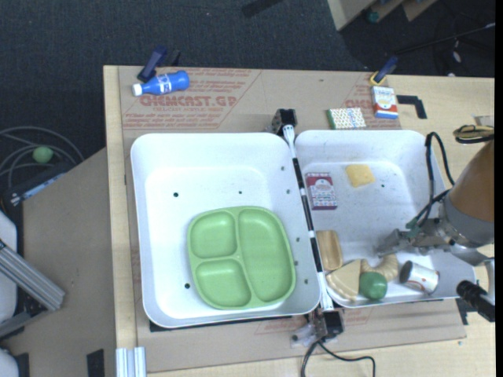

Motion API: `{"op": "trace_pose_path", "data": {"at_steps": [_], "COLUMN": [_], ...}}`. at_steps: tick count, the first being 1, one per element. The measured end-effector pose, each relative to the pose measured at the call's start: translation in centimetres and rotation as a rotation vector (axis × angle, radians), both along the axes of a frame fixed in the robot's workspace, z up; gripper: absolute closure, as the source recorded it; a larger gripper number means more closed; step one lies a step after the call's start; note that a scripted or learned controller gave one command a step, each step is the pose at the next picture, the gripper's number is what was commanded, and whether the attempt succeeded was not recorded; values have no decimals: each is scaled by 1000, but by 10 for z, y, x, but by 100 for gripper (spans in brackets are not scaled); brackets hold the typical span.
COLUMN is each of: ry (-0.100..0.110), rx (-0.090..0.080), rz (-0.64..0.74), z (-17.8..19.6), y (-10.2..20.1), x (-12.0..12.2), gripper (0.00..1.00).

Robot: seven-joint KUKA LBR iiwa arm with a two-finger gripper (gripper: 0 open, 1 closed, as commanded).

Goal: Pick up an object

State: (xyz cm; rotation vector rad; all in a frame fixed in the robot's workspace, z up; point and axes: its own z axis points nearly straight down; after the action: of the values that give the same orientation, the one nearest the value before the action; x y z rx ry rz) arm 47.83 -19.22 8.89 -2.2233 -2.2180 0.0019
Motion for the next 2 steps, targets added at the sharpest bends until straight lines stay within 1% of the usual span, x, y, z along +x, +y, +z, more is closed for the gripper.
{"op": "trace_pose_path", "data": {"at_steps": [1, 2], "ry": [-6, 3], "rx": [0, 0], "rz": [4, 1], "z": [130, 37], "y": [32, 3], "x": [94, 23], "gripper": [0, 0]}}
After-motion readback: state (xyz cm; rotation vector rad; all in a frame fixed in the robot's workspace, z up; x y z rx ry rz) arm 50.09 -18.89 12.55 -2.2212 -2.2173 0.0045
